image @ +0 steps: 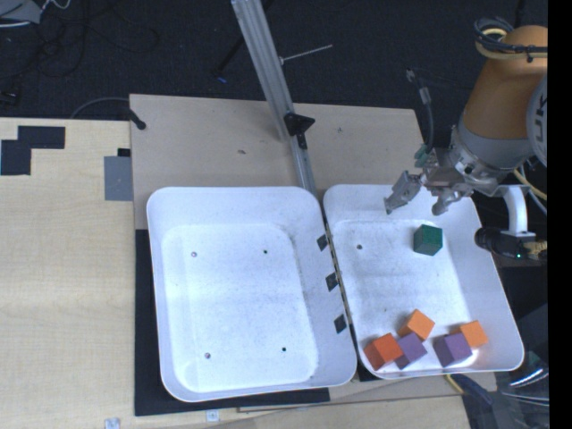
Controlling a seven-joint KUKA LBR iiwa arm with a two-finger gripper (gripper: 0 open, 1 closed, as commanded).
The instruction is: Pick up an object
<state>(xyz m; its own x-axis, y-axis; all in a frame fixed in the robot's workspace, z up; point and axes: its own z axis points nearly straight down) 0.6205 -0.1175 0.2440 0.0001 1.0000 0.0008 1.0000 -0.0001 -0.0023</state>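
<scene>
Dark floor with loose cables lies behind a pale wooden bench [71, 266], on which two shallow white bins sit side by side, their inner rims touching where three small black clips join them. From the one camera above, the left bin [170, 239] holds no blocks, and the right bin [375, 266] holds all of them: a green cube [428, 239] alone near the far right corner, and a cluster along the near edge made of an orange block [385, 350], a purple one [412, 348], an orange one [420, 324], a larger purple one [452, 348] and an orange one [474, 333]. That cluster probably lies where the blocks slid or were dropped, packed tight against the rim, which would make any of them awkward to pinch; the green cube stands free and looks the likelier pick. An aluminium rail [268, 79] slants in from the top and ends at the bins' far rim. The gripper [420, 199] hangs over the far edge of the right bin, just beyond the green cube, its two fingers spread with nothing between them, so no grasp is made yet. Height above the bin floor is hard to judge from this slant. The arm's orange band is cut off at the right, and dark objects beside the bin's right rim are too dim to name.
</scene>
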